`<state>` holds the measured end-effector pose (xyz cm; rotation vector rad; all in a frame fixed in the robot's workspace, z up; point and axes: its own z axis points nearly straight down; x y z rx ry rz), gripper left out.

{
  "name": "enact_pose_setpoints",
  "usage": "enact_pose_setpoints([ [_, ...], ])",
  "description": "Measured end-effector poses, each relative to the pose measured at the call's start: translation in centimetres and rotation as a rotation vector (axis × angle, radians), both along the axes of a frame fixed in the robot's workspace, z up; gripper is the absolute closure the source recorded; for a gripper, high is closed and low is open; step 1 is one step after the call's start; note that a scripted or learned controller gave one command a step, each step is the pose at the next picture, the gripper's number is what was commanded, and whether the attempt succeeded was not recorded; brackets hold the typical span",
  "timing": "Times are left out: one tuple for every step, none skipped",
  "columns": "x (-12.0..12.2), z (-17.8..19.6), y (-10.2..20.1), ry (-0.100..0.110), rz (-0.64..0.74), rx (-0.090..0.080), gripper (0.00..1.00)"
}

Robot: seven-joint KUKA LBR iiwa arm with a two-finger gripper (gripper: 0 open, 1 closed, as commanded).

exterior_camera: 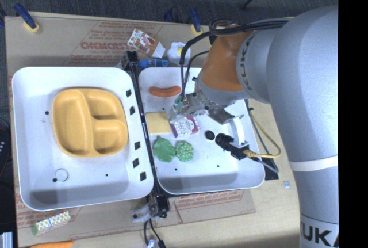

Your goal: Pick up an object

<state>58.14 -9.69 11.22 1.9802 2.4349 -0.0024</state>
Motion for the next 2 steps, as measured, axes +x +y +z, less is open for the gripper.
enact_pose_setpoints([
  [0.1,-1.5,-1.2,-0.002,0.232,0.006,1.0],
  [-8.2,8.0,1.9,0.006,0.518,0.004,1.0],
])
